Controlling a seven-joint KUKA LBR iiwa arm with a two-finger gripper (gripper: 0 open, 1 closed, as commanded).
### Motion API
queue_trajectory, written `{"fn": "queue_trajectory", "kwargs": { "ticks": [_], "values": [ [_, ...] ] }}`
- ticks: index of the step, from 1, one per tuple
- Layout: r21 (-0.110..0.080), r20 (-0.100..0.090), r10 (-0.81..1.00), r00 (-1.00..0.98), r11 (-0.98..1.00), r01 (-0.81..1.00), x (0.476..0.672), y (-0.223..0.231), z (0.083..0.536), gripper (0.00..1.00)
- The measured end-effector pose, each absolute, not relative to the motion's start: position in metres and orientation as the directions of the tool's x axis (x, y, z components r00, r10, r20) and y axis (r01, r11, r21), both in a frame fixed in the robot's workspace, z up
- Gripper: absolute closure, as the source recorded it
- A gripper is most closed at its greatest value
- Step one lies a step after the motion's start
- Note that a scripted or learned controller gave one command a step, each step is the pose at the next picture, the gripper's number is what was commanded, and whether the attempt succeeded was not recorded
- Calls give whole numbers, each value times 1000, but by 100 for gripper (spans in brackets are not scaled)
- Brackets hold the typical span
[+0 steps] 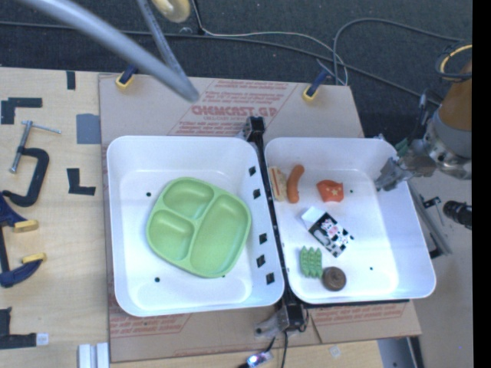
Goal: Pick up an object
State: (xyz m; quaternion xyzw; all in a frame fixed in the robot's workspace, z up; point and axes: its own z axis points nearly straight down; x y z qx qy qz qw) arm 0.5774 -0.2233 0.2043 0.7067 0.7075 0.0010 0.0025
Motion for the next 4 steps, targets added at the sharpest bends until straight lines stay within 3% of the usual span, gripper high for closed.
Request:
{"fn": "queue_trajectory", "kwargs": {
  "ticks": [1, 4],
  "values": [
    [5, -2, 1000, -2, 2, 1000, 579, -223, 255, 100],
    [-1, 1, 1000, -6, 6, 1000, 592, -69, 265, 100]
  ]
}}
